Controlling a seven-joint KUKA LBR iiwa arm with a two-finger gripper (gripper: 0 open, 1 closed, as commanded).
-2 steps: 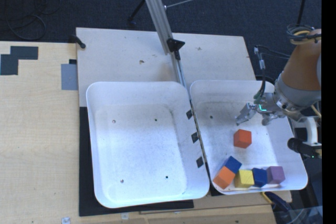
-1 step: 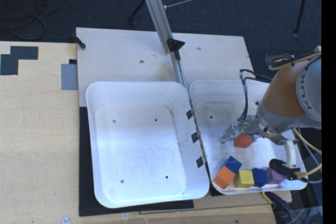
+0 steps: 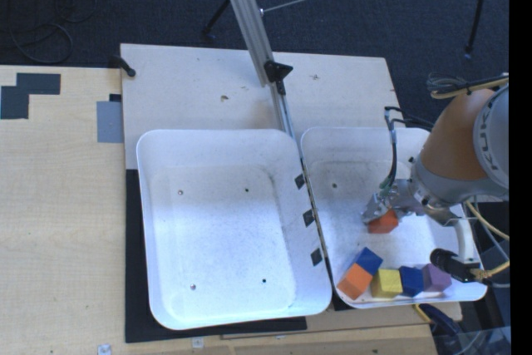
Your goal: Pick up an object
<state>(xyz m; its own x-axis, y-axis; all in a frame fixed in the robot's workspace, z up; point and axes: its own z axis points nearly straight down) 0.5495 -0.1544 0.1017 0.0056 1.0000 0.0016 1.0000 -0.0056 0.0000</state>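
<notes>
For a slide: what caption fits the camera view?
Tool low in the right bin at a red block; five more blocks line the near wall.

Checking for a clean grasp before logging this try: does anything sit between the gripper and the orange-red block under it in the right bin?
Nothing visible does. The gripper sits directly at the orange-red block in the right bin. The other blocks lie in a row nearer the bin's front edge, apart from it.
</notes>
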